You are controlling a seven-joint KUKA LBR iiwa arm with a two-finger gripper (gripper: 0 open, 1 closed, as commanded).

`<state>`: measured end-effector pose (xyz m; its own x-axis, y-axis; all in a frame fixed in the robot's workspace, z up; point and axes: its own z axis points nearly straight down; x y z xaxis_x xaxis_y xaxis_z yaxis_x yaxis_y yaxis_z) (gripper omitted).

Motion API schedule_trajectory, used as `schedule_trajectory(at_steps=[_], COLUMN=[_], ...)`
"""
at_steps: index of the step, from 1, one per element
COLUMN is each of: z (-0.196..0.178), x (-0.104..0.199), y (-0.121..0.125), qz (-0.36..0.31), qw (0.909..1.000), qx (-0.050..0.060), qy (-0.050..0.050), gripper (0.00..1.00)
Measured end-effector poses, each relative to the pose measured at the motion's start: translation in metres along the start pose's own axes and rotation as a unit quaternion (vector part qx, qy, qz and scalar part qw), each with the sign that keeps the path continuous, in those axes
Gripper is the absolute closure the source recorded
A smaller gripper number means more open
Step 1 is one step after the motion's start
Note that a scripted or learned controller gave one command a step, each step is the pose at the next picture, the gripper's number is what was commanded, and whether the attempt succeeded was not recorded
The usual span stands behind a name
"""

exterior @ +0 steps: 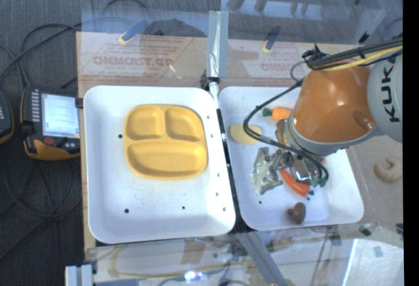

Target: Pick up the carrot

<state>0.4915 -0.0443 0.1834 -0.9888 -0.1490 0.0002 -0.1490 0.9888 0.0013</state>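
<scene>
A small orange carrot (pixel 281 113) with a green top lies near the back of the right bin (pixel 340 213), partly hidden under the arm's orange band (pixel 330 105). My gripper (pixel 270 170) hangs low over the middle of that bin, in front of and slightly left of the carrot. A red-orange vegetable (pixel 292 182) with a green stem end lies right beside the gripper, touching or nearly touching its right side. The view does not show anything held.
A yellow divided tray (pixel 166 141) sits in the left bin (pixel 105 213). The right bin also holds a pale yellow piece (pixel 241 135) at its left wall and a brown lump (pixel 296 213) near the front. A black cable (pixel 252 122) loops over the carrot's area.
</scene>
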Motion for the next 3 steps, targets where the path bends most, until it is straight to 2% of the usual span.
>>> schedule_trajectory(at_steps=[1,2,3], z=[0.000,-0.019,-0.026], x=[-0.001,-0.006,0.017], y=[-0.015,-0.031,-0.065], qz=[-0.252,-0.415,-0.509], qw=[0.9678,0.9098,0.8607], qx=[-0.001,-0.001,-0.001], qy=[0.000,-0.001,-0.001], gripper=[1.00,1.00,1.00])
